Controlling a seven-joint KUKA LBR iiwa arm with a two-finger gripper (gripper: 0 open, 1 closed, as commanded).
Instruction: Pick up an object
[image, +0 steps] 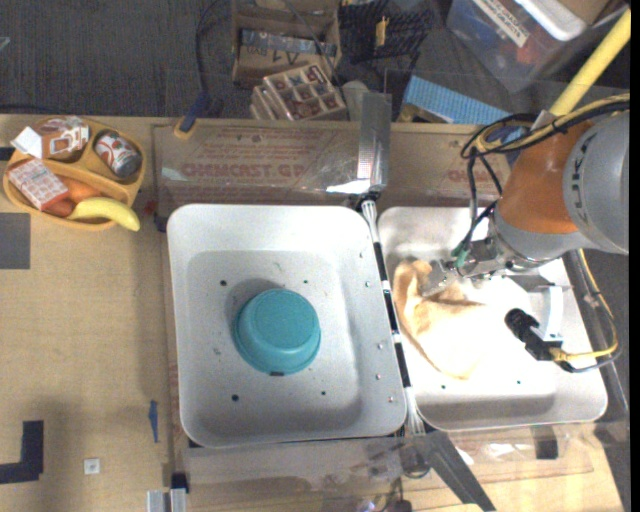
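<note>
Lying crumpled under the pincer (440, 283), a tan cloth (443, 325).

My arm (600, 180) is a thick, rounded grey casing with a broad orange band (540, 195) above the wrist. Black and yellow cables loop across the band. Below it I see pale metal hardware, green wiring, and a black cylindrical fitting (528, 333) trailing a yellow lead.

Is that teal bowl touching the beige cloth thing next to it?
Apart. The camera view shows the teal bowl in the left bin and the beige cloth in the right bin, with both bins' rims between them.
</note>
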